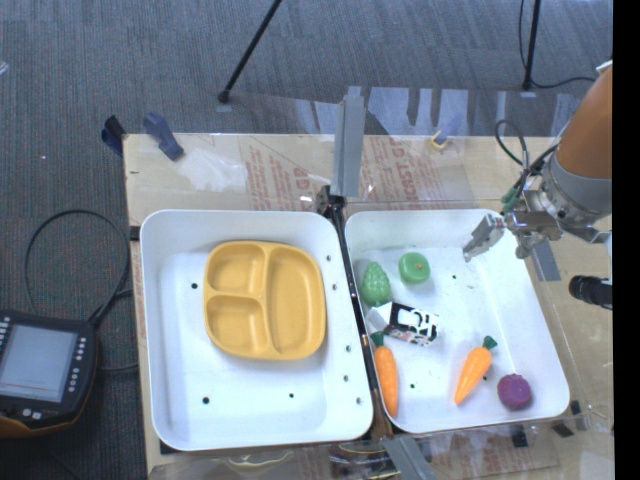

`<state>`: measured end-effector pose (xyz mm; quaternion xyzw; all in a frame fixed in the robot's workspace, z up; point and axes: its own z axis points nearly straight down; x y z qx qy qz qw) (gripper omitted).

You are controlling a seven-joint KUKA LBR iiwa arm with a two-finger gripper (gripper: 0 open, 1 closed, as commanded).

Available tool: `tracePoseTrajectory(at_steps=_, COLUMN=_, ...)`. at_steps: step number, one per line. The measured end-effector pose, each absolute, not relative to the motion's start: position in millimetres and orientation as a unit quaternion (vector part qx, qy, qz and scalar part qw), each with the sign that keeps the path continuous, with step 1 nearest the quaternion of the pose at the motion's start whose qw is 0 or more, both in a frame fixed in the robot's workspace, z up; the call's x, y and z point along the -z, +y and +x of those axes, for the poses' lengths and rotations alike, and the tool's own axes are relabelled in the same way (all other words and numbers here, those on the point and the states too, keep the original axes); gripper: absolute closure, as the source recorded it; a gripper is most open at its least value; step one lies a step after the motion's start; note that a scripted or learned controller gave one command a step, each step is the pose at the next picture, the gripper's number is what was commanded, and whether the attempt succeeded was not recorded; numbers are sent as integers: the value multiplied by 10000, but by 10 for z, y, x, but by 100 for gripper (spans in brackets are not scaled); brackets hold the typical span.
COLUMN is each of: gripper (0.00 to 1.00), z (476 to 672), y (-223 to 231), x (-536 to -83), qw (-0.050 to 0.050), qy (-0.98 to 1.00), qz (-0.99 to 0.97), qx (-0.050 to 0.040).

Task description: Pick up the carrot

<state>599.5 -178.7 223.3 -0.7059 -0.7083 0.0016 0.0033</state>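
Observation:
Two orange carrots with green tops lie in the right bin (520, 298). One carrot (386, 378) rests by the bin's left wall near the front. The other carrot (474, 369) lies tilted toward the front right. My gripper (514, 248) hangs over the back right part of that bin, well behind both carrots. Its fingers (484, 236) are spread open with nothing between them.
The right bin also holds a green leafy vegetable (375, 283), a round green piece (414, 266), a black-and-white toy (412, 323) and a purple ball (515, 391) beside the right carrot. A yellow divided plate (265, 298) sits in the left bin (175, 368).

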Motion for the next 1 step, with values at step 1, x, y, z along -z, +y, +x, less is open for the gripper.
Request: tracePoseTrajectory(at_steps=1, gripper=0, z=5351, y=-1776, x=-1159, qw=78, qy=-6436, qz=-7653, qx=-48)
